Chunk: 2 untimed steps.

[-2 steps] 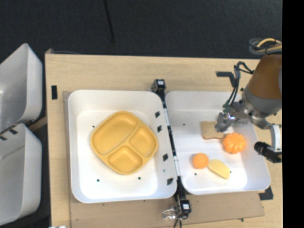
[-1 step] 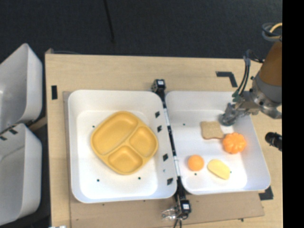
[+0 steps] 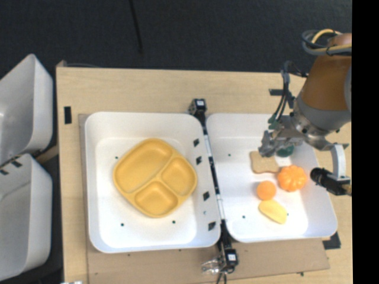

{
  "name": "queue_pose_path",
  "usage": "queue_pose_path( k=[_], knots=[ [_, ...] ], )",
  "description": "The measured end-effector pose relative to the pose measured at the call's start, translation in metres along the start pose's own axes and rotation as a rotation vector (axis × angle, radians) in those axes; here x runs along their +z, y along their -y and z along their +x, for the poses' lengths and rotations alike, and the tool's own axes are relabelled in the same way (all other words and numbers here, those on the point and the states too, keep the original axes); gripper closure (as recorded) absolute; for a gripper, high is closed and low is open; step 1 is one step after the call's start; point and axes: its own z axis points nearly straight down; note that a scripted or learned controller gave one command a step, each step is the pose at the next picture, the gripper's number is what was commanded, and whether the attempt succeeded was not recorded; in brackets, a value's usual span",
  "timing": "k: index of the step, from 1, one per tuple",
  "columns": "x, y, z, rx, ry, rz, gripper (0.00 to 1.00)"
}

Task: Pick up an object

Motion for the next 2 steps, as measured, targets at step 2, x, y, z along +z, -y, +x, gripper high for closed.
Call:
queue_pose_path(
  k=[2],
  knots=[
    [0.002, 0.001, 0.107, -0.001, 0.0, -0.001, 1.0]
  ],
)
